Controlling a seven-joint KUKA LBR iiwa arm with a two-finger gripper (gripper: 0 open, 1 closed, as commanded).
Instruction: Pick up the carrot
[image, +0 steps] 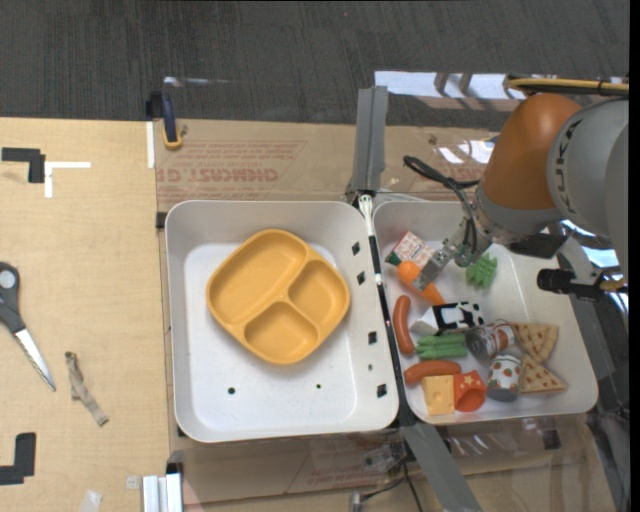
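The grey arm with the glossy orange band reaches into the right shallow white plastic bin (580, 395). Its two-finger gripper (447, 256) hangs low over the far part of this bin; whether it is wide or narrow, I cannot tell. The small orange carrot (418, 281), tapered and smooth, lies on the bin floor just beside the gripper, near a long red sausage (403, 324) and a bumpy green broccoli piece (481, 269). In the left white bin (190, 380) rests a yellow-orange plastic plate with three rounded compartments (277, 295).
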